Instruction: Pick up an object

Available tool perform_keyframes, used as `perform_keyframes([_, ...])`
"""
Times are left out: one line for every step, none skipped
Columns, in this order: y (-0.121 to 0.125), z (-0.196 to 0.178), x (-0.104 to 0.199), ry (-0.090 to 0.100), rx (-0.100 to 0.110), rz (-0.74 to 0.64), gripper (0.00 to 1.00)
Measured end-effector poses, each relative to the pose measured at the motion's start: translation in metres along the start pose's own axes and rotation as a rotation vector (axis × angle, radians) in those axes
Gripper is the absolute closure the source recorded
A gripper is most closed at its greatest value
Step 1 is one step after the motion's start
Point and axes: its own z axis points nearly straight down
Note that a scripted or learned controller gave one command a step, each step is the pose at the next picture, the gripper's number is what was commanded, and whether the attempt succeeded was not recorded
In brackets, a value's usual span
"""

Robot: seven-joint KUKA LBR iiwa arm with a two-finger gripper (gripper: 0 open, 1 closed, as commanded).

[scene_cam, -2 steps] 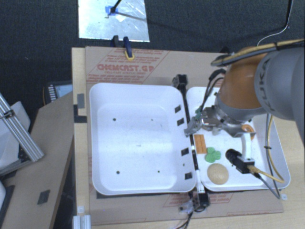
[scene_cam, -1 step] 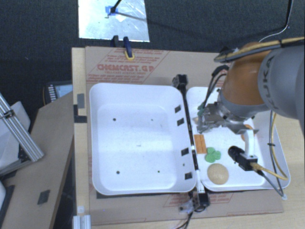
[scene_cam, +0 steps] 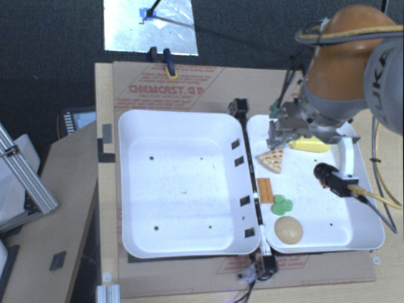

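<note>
Tan and rounded, a small lump (scene_cam: pixel 289 230) lies nearest the camera, in the near left corner of the right bin (scene_cam: pixel 334 216), close to the strip where the two bins meet; just beyond it sits a green piece (scene_cam: pixel 282 205), touching the lump or very nearly so; beyond that an orange block (scene_cam: pixel 265 190) lies flat along the bin's left wall, its long side running near to far; farther back an orange wedge (scene_cam: pixel 272 161), speckled like a slice of pizza, rests on the bin floor, apart from the block; a yellow piece (scene_cam: pixel 308 145) lies crosswise just beyond and to the right of the wedge, partly under the robot's wrist; the gripper (scene_cam: pixel 276 140) hangs over the wedge's far edge, pointing down; whether it touches the wedge I cannot tell, and whether the jaws are open or closed I cannot tell either, dark and small as they are against the wrist; the grey arm (scene_cam: pixel 344 55) with its orange band rises from there toward the upper right; the left bin (scene_cam: pixel 183 188) lies alongside, white, with a few dark dots on its floor; both bins rest on a brown cardboard sheet (scene_cam: pixel 167 88) with red print, laid on the worktop (scene_cam: pixel 79 169); at the cardboard's far edge stands a blue and yellow clip (scene_cam: pixel 169 65); farthest back, a silvery sheet (scene_cam: pixel 151 17) lies on dark cloth.
</note>
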Motion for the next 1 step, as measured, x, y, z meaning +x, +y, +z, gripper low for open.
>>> perform_keyframes([0.0007, -0.0391, 0.0691, 0.003, 0.004, -0.005, 1.0])
